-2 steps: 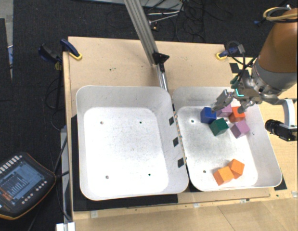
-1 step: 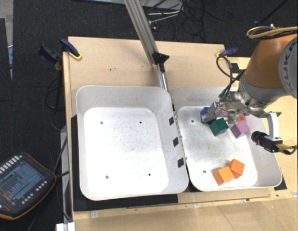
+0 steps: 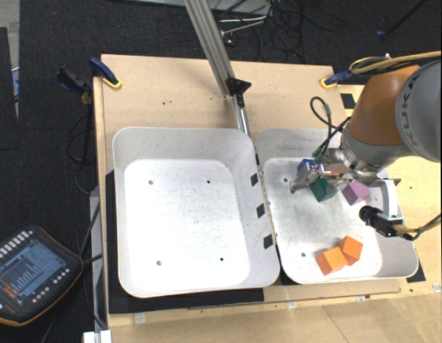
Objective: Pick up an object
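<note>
Gripper [image 3: 315, 184] is low in the right bin [image 3: 292, 252], right at a dark green block [image 3: 320, 190] beside a purple block [image 3: 358, 191], but whether it is open or shut cannot be told, so nothing looks lifted yet, and two orange blocks [image 3: 340, 254] wait near the front

Two white bins [image 3: 185, 213] — the right one's got two orange blocks [image 3: 340, 256], one green block [image 3: 320, 189], one purple block [image 3: 358, 191].
</note>
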Tool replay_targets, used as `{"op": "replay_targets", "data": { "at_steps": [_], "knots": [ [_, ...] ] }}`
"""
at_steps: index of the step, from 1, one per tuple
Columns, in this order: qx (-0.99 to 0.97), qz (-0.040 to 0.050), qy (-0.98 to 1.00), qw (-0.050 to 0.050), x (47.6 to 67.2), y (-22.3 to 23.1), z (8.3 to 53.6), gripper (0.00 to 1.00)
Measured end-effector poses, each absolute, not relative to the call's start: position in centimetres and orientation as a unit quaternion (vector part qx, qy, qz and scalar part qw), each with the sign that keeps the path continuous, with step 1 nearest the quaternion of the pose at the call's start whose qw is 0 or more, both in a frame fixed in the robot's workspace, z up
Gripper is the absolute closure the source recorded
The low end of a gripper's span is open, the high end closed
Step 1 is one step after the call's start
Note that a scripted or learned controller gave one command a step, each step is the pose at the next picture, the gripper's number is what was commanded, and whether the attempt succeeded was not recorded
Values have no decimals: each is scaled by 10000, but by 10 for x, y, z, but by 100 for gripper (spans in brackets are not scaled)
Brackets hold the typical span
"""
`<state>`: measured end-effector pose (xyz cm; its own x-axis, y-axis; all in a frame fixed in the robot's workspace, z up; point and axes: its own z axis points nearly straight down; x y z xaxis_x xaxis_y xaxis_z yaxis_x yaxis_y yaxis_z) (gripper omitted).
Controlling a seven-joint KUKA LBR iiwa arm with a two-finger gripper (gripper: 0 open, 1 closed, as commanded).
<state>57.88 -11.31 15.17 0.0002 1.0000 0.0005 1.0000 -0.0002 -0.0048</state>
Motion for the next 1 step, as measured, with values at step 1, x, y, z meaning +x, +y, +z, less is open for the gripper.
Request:
{"op": "replay_targets", "data": {
  "at_steps": [1],
  "knots": [
    [-7074,18,-7068,23,578,-112,98,0]
  ]
}}
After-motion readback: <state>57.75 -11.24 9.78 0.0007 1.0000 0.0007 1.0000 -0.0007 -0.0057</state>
